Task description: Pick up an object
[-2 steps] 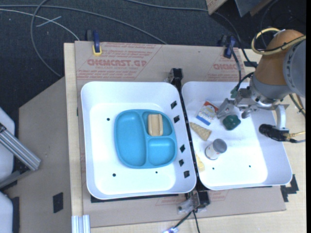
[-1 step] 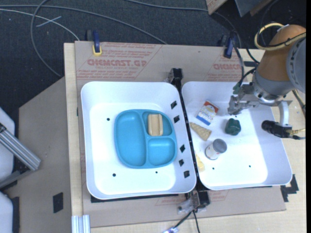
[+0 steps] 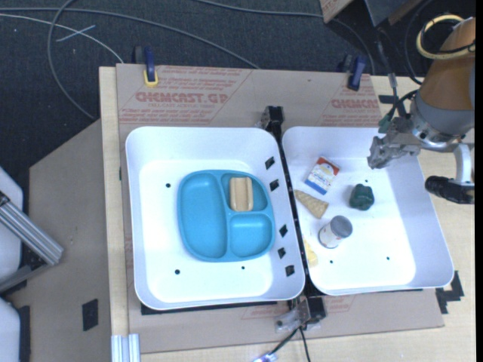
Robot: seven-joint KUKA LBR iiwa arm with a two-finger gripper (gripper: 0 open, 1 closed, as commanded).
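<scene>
Objects for picking lie mostly in the right bin [image 3: 423, 225]. Going left to right: the left bin [image 3: 151, 202] holds a blue divided tray [image 3: 200, 221] with a tan block [image 3: 241, 194] in its upper right compartment. In the right bin sit a tan wedge [image 3: 310, 203], a small red-and-white box [image 3: 321, 176], a grey cylinder [image 3: 334, 231] and a dark green lump [image 3: 361, 196]. At the bin's upper right the gripper [image 3: 379, 154] hangs low, touching none of them; how far it stands open I cannot tell.
</scene>
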